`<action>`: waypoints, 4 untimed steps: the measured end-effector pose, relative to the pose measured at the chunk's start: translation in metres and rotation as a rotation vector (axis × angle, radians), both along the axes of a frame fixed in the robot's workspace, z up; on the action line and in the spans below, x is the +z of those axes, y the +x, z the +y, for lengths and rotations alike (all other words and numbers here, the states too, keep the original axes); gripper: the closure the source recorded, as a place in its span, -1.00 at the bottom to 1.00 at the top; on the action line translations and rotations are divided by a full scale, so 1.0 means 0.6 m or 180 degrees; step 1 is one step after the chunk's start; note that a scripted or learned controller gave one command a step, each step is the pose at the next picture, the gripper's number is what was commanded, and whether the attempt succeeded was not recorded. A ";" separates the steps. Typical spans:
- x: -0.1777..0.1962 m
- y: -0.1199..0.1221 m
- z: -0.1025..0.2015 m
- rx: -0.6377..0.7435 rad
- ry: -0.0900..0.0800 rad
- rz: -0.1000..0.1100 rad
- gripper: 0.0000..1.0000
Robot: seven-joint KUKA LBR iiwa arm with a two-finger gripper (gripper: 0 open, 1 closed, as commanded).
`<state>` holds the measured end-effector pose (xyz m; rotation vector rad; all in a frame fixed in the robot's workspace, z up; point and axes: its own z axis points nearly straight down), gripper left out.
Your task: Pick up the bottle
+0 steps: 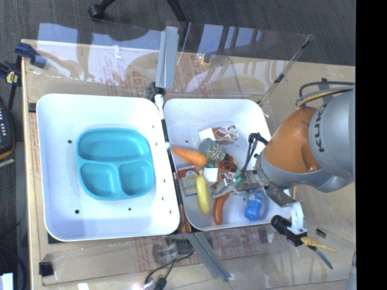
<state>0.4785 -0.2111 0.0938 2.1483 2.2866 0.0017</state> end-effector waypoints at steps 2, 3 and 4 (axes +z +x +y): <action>-0.001 0.056 -0.001 0.0653 0.0001 0.0004 1.00; 0.016 0.057 0.000 0.0669 -0.0001 0.0006 1.00; 0.016 0.057 0.000 0.0669 -0.0002 0.0006 -1.00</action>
